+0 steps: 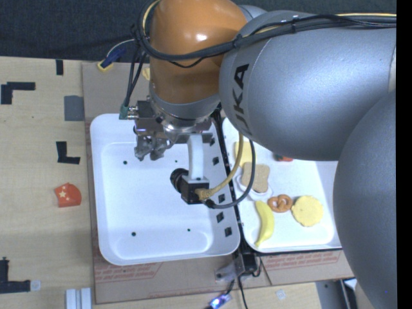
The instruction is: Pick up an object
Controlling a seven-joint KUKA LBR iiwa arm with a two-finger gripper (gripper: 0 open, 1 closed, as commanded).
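Since any object will do for this task, the nearest candidates lie in the right bin: a yellow banana, a small pretzel and a round yellow piece, with a tan slice just behind them. Farther back, my gripper hangs over the left bin, above bare white floor, so I judge it badly placed for a grasp. I cannot tell if it is wide or narrow.

Right bin — far half hidden under the arm.
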